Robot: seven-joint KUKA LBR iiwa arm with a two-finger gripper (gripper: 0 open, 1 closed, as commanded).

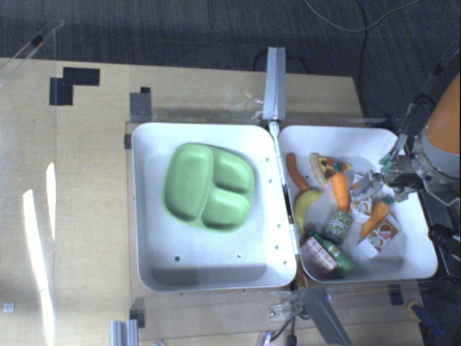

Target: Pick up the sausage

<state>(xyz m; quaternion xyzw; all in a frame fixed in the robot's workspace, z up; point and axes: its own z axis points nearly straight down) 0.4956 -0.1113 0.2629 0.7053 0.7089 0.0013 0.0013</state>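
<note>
- The sausage lies in the right bin, hard against the bin's left wall, slanting from the upper left down toward a yellow-green fruit that it seems to touch at its lower end.
- It rests on the bin floor, so the pick, as far as can be judged, is not yet done.
- The gripper sits over the middle of the same bin, close above the carrot and a small carton, well apart from the sausage (a pizza-slice toy lies between the two).
- Whether its fingers are open or closed I cannot tell; they blur into the clutter, and nothing shows between them.
- What is left looks like everything: crossing leftward, lowering, closing and lifting.
- The left bin carries a green divided tray.
</note>
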